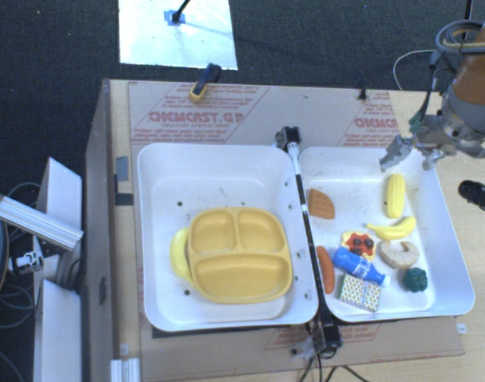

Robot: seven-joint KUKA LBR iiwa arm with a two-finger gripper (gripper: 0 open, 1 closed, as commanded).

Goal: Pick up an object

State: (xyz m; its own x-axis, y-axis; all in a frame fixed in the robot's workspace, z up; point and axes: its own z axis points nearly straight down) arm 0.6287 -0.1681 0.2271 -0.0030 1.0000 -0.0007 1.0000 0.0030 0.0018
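Two shallow white plastic bins are seen side by side on the bench, the left bin (159,213) and the right bin (449,237), both with smooth rounded walls. In the left bin a large yellow compartment tray (238,255) is laid flat, glossy and divided into three wells, with a yellow rounded piece (179,255) tucked against its left edge.

The grey arm (469,78) is seen at the upper right, and its gripper (411,154) is held over the far rim of the right bin, with its two fingers spread apart and nothing between them. The corn cob (395,195), ribbed and pale yellow, is found lying upright-lengthwise just below and slightly left of the fingers, apart from them.

Below the corn a curved smooth banana (393,228) is placed, with a beige ring-shaped bagel (398,253) beside it. A blue bottle (357,266) is laid slantwise across the middle, over a patterned checkered packet (359,293). A brown bread slice (321,204) and an orange carrot-like stick (326,269) are set near the divider. A small dark green knobbly piece (417,278) is seen at the right.
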